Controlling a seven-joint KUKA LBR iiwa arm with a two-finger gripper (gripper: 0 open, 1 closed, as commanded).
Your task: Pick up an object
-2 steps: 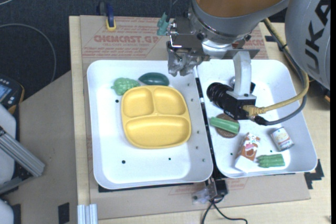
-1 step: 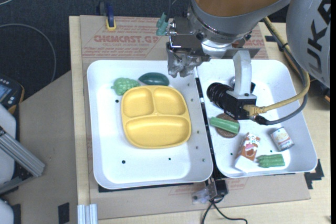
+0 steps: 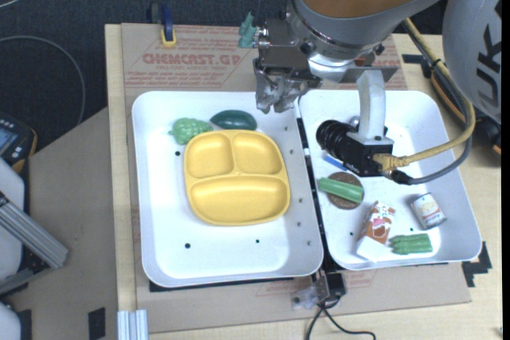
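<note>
Right now the gripper (image 3: 277,103) hangs over the far edge of the left bin (image 3: 159,195), just beside the rim where the two bins meet. Nothing can be seen in its grasp, and from this angle it cannot be told whether it is open or closed.

Closest to it is a dark green oval piece (image 3: 233,120), lying just off to the side on the bin floor and apart from the gripper. Next to that sits a pale green bumpy piece (image 3: 189,130). Both touch or nearly touch the far rim of a yellow divided plate (image 3: 237,175), which takes up the middle of the bin.

Over in the right bin (image 3: 456,195) there are more candidates. A green cucumber-like piece (image 3: 341,188) rests across a brown round disc (image 3: 346,201) near the inner wall. Toward the near edge lies a red and white carton (image 3: 377,227), with a small green piece (image 3: 412,244) just beside it and a little can (image 3: 428,209) beyond.

Both bins rest on a cardboard sheet (image 3: 191,56) with red lettering.
</note>
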